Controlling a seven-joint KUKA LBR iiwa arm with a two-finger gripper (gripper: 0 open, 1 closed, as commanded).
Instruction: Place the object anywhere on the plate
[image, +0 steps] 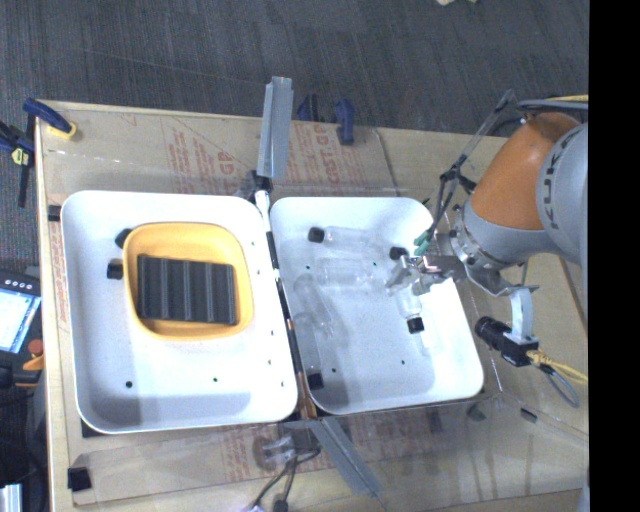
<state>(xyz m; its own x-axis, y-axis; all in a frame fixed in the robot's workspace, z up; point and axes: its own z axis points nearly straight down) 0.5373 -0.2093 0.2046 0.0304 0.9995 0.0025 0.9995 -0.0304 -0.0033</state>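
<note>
A yellow plate with a dark ridged middle lies in the left bin. Several clear plastic bottles with black caps lie in the right bin: one near the back, one along the left wall and one at the right. They are see-through and hard to outline. My gripper hangs low over the right side of the right bin, just above the right-hand bottle's black cap. Whether it touches any bottle is unclear.
The grey arm with its orange band reaches in over the right bin's right wall. Cables and a black fitting hang beside that wall. A metal bar stands behind the gap between the bins. Blue clamps grip the bench's back edge.
</note>
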